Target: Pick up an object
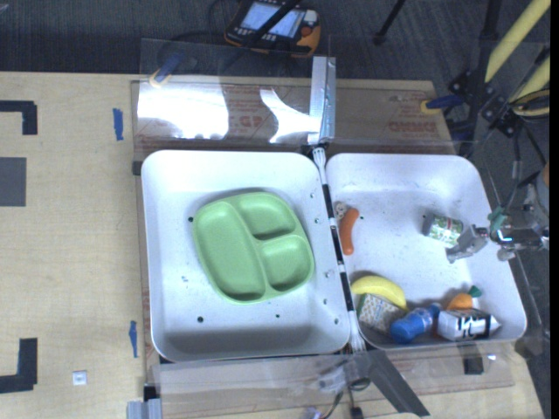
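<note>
The gripper (465,245) is hanging over the right side of the right bin (393,175), reaching in from the right edge. Just to its left, a small can (443,227) is lying on its side, close to the fingertips. Below the claw, along the bin's near wall, a white bottle (467,325), an orange piece (460,301), a blue bottle (412,323) and a banana (379,288) are sitting clustered. Farther left, a carrot (348,230) is resting by the dividing wall. Well left of the claw, a green divided plate (253,245) is lying in the left bin (175,190).

Robotics lab; taped plywood bench (70,234); tripod legs (406,3); teach pendant (271,24)
</note>
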Robot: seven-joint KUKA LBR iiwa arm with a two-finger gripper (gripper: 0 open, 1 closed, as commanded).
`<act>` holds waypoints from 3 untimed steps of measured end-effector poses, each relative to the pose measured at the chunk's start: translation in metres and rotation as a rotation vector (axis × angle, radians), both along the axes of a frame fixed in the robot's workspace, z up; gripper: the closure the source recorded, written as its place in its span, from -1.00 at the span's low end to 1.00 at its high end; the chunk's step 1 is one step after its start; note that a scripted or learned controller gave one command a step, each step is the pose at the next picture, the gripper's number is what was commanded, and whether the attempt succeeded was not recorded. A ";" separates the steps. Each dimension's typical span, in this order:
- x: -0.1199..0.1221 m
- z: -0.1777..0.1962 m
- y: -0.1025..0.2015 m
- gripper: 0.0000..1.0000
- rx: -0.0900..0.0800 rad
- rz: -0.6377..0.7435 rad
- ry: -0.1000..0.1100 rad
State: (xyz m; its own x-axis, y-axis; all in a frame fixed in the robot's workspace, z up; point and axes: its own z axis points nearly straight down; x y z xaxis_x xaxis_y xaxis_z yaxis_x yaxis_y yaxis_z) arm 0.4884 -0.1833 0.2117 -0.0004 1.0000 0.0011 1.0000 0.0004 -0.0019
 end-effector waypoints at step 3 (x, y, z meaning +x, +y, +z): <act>0.109 -0.105 -0.028 1.00 0.010 0.065 -0.006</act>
State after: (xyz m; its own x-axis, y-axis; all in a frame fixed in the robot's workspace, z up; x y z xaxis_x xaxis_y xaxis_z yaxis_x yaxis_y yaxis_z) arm 0.5976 -0.2111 0.1069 -0.0657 0.9978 0.0107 0.9978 0.0656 0.0042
